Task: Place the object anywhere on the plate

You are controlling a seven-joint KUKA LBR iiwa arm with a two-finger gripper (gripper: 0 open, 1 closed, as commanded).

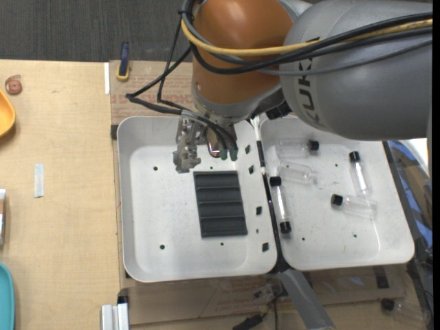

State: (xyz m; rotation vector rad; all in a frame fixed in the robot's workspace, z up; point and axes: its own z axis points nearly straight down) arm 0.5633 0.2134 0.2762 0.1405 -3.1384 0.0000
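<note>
Inside left bin, ridged black block

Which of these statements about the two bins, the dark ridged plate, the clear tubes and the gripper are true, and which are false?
1. The dark ridged plate lies in the left bin. True.
2. Clear tubes with black caps lie in the left bin. False: they lie in the right bin.
3. The gripper is over the right bin. False: it is over the left bin, near the plate's upper left corner.
4. A tube lies on the plate. False: nothing rests on it.
5. The two bins sit side by side. True.
</note>
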